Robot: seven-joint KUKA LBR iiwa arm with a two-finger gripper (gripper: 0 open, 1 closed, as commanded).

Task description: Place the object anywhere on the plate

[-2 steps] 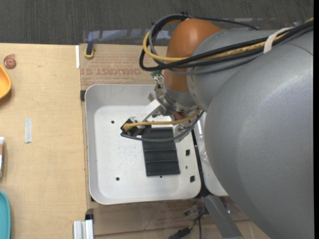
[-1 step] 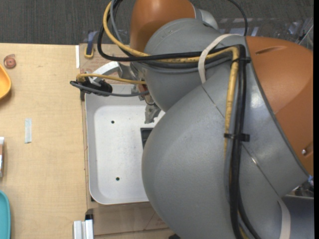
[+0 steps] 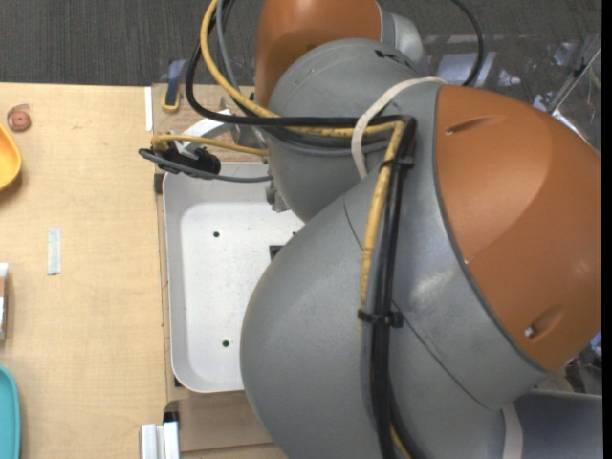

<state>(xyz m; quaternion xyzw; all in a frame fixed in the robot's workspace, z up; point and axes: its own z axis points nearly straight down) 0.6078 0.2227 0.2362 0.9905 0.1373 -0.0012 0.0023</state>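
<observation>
Evidently, the grey and orange arm blocked most of the shallow white plastic bin; the hand's state could not be told, so any misplacement risked going unnoticed.

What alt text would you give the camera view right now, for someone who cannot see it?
The grey and orange robot arm looms close to the camera, covering most of a shallow white bin below it, with yellow and black cables running along its joints. To the left lies a light wooden bench top, with an orange object and a teal object at the frame's left edge.
</observation>
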